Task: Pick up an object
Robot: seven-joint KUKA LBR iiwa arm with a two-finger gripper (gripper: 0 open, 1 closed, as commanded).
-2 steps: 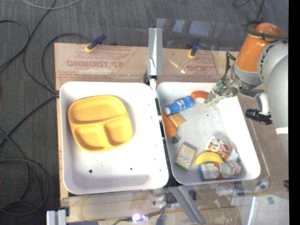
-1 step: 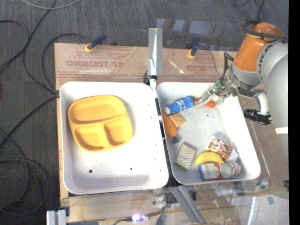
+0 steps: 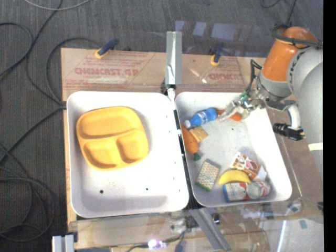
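**A:** Where was the gripper (image 3: 240,107) at that moment, and what was closest to it?

**B:** It hung over the far edge of the right bin (image 3: 278,156), under the orange band of the arm (image 3: 283,62). Just to its left lay a small blue bottle (image 3: 202,117) with a white cap, on its side, cap end pointing left. A small orange-red bit (image 3: 237,117) sat right beneath the gripper; too small to identify.

**A:** Was the gripper holding anything?

**B:** I couldn't tell how it was set, and nothing visibly sat in its grasp.

**A:** How would the bottle handle?

**B:** My guess: light, rigid plastic, smooth and round, so prone to rolling or slipping. Best taken across the middle of its body, squeezing its width rather than its length.

**A:** Other candidates?

**B:** A carrot-like orange piece (image 3: 190,142) against the bin's left wall, a tan block (image 3: 199,134) beside it, a green patterned box (image 3: 208,175) nearer, a yellow banana (image 3: 234,177), a red-and-white carton (image 3: 247,166), and a can (image 3: 236,191) in the near right corner. The banana and carton touched each other, which I'd expect to make a clean grip harder.

**A:** And the left bin (image 3: 79,193)?

**B:** A yellow divided tray (image 3: 112,136), wide and flat; probably awkward for two fingers.

**A:** Any writing?

**B:** Faint red lettering on the cardboard (image 3: 113,70) beyond the bins, not clearly readable. Package labels were too small.
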